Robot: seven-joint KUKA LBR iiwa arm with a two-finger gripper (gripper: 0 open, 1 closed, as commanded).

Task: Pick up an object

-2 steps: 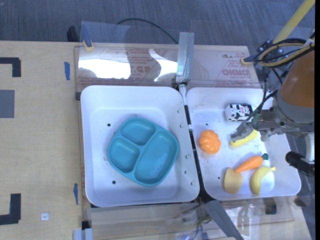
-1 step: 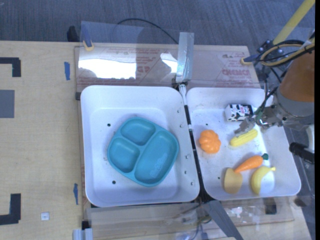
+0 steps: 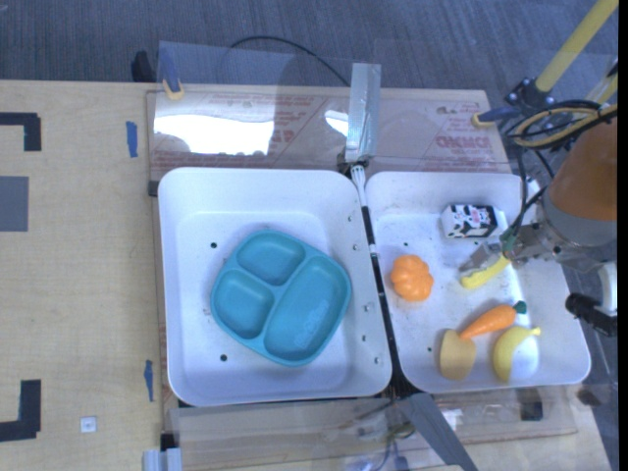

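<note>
Camera view shows you the gripper (image 3: 494, 254), its opening impossible to tell, right over the yellow piece (image 3: 484, 276), whose long axis runs left-near to right-far.

the floor (image 3: 294, 3) along the top is dark grey-blue carpet with a faint weave. below it lies a pale wood surface (image 3: 78, 263), lit evenly from above. black corner marks (image 3: 25, 130) sit near its left edge, and a grey square (image 3: 12, 204) lies between them. short strips of blue tape (image 3: 131, 137) stick to the wood beside the left bin. a clear plastic sheet (image 3: 245, 116) stands behind the bins and catches a bright glare. a metal bracket (image 3: 363, 111) rises at its middle. a black cable (image 3: 285, 47) loops over the floor behind it. a yellow pole (image 3: 584, 32) slants across the upper right corner.
</note>
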